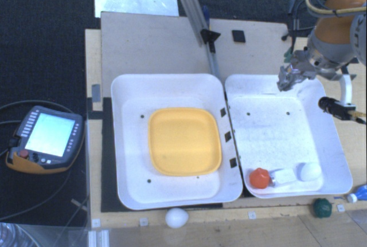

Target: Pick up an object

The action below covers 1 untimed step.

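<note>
Nearest, an orange ball point(259, 178), a white block point(283, 176) & a white ball point(309, 171) are sitting along the right bin's point(330, 142) front wall, prob. settled in its low edge. Left bin point(129, 125) is holding a yellow plate point(184, 141). Farther back, the fingers point(288, 78) are hovering over the right bin's rear rim, well apart from those objs; can't tell if they're apart or together.

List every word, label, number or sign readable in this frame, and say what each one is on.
None can be read.
Teach pendant left of the bins: its lit screen is washed out, and the button markings are too small.
Yellow plate, white bins and hand: no print visible.
</note>
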Tool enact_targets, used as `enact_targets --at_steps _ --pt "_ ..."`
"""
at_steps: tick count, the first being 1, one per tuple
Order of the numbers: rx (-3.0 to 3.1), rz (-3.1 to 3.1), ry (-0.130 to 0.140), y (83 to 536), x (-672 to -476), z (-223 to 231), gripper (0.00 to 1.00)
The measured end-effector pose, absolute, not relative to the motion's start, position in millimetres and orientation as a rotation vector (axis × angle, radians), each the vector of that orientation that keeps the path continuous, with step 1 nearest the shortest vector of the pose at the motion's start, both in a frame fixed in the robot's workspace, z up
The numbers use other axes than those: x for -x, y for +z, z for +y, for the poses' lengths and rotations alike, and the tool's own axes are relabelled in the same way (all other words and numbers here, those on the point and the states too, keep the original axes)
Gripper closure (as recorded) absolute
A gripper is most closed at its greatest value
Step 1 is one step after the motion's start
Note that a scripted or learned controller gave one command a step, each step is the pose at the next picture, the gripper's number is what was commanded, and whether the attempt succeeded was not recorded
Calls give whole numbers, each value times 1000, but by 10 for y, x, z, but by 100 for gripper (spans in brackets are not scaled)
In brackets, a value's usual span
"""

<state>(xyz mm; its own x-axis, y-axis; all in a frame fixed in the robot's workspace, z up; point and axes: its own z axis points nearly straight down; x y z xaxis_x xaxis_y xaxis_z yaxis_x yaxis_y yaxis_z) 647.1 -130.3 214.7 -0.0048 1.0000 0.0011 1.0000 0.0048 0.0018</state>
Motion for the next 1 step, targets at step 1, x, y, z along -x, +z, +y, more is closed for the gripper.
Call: enact_targets --at_steps 1 --pt "-2216 2226 4 2288 -6337 -803 100"
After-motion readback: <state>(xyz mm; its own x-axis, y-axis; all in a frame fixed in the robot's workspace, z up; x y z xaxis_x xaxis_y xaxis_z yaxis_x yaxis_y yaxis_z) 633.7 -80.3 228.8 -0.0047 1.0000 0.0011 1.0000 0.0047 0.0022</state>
